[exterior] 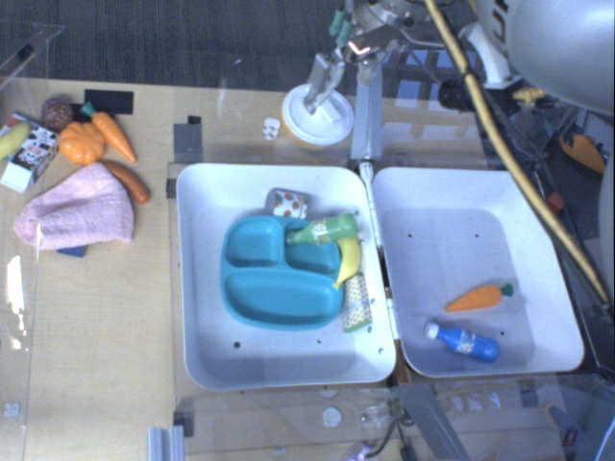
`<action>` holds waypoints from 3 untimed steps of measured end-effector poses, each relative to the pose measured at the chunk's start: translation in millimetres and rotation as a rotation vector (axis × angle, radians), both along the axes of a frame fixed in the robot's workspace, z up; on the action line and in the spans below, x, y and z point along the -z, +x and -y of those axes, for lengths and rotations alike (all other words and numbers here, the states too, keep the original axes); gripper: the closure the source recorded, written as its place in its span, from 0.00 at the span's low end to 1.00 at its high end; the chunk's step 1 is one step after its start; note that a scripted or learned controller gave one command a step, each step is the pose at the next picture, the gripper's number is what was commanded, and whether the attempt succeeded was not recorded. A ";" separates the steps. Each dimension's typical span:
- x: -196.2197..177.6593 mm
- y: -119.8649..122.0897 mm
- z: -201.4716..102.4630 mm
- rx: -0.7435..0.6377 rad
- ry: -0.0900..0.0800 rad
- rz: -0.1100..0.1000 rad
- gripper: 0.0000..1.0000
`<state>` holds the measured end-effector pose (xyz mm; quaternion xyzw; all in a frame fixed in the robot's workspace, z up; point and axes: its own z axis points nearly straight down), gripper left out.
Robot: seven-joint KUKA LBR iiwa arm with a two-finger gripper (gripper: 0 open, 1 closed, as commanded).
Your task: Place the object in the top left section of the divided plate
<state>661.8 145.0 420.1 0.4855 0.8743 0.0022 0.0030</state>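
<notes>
The arm (pixel 538 27) is cut off by the top and right edges. The green bottle (pixel 325 230) hides part of the divided plate's (pixel 274 291) upper right section. The small patterned object (pixel 287 203) is too small to identify.

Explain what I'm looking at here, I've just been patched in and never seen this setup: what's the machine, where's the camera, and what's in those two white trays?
The one camera sits above the bench and looks down at a slant. The grey machine at the upper right is the robot arm, reaching in from that side. Its gripper hangs beyond the bins' far edge, above a white round disc; I see nothing between its fingers.

The left bin holds a blue divided plate. A green bottle and a banana lie over the plate's right side, a speckled item beside it, and a small patterned can behind it. The plate's top left section looks bare.

The right bin holds a toy carrot and a blue bottle.
</notes>
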 end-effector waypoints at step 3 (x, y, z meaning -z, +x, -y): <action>0.0 0.0 0.0 0.000 0.000 0.000 0.00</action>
